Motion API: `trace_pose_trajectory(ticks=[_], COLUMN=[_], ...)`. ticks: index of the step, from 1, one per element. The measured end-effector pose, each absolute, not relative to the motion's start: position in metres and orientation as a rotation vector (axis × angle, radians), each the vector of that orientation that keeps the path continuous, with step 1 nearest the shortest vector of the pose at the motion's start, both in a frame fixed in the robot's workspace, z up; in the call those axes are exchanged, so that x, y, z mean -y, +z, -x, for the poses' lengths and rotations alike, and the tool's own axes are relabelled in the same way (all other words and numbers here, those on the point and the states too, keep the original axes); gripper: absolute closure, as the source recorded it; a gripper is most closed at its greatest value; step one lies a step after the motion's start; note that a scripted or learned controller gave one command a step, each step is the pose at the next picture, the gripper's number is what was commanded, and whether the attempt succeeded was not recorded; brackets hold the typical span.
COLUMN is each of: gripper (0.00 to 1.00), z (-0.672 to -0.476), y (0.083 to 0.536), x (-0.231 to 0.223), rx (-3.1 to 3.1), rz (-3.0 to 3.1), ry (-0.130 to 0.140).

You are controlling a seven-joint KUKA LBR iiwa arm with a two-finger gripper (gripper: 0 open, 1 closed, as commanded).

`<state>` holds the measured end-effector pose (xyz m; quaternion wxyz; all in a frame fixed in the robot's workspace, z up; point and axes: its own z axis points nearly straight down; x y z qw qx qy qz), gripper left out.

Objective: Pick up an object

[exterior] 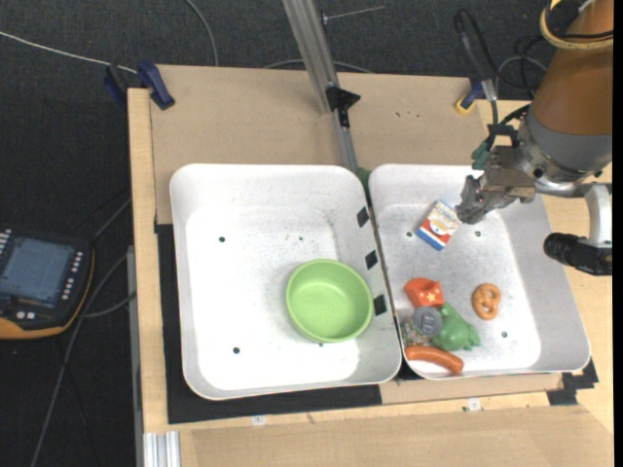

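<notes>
On the table (253,125) two bins sit side by side, their inner walls touching. The left bin (243,202) holds a bowl (329,301), in its near right part, close to the shared wall. The right bin (526,261) holds the rest. A carton (438,226) lies in its far half, right of the bowl and farther back, with the gripper (474,205) just beside it on the right. Nearer the front, a pepper (423,291) lies right of the bowl, and a pretzel (486,301) right of the pepper, apart from it. Before the pepper a disc (425,323) and a toy (456,330) touch, the toy on the right. A sausage (433,360) lies before both, at the bin's front rim.
</notes>
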<state>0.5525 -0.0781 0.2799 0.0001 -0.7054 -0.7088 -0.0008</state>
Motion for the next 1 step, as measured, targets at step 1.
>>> trace_pose_trajectory(ticks=[1], gripper=[1.0], z=[-0.5422], y=[0.2717], x=[0.0307], rx=[2.225], rz=[2.217], ry=[-0.001])
